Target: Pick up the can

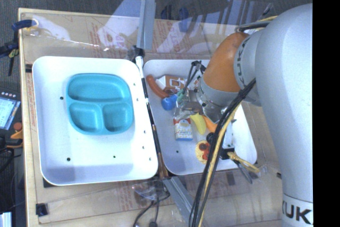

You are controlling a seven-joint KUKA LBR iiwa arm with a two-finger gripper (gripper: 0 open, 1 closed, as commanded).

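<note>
In the right bin lies a small red and white container with a blue end, which looks like the can. My gripper hangs low over the bin, right at the container's far end. The grey arm with its orange band reaches in from the right and hides the bin's right part. I see nothing lifted off the bin floor.
Around the can lie a red-brown sausage, a small blue piece, a yellow piece, an orange piece and a yellow-red toy. The left bin holds a turquoise divided plate. A cable hangs off the arm.
</note>
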